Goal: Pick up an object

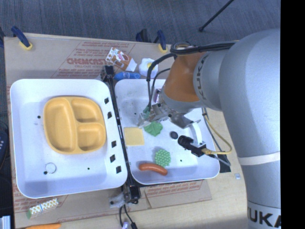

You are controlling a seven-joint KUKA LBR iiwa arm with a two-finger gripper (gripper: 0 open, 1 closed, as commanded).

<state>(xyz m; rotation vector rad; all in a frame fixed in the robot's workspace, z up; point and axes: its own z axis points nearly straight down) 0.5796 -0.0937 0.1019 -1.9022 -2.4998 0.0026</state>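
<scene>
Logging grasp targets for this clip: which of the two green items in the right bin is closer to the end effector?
The plain green piece, right under the end effector. The other, a dotted green round, lies lower in the view, by the sausage.

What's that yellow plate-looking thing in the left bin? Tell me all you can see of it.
It is a yellow plastic-looking divided tray with rounded corners, moulded into three compartments: one long one on the left, two smaller ones on the right. It looks smooth and matte. It lies flat, face up, slightly rotated, near the middle of the left shallow white bin, resting on the bin's floor.
</scene>
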